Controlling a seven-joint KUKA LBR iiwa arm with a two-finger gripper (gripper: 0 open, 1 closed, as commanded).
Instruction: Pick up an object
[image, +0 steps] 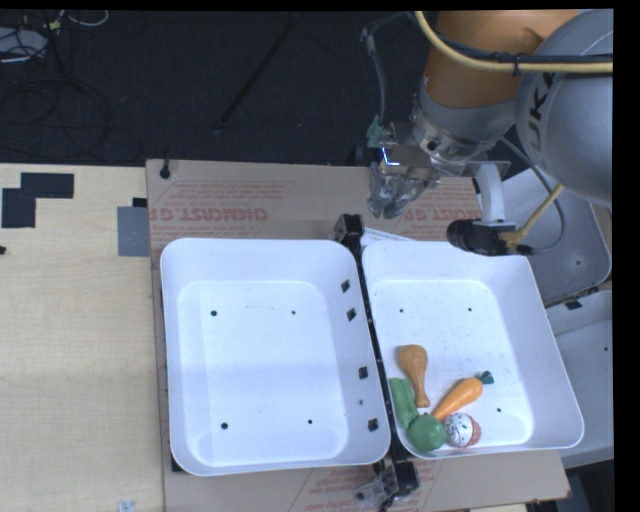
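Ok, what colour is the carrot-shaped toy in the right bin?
Orange body with a small dark green top; the carrot toy shows best in the camera view.

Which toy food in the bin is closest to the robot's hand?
The tan drumstick-shaped toy. It lies highest in the right bin, toward the end effector; the carrot, the green toy and the small round toy lie farther down.
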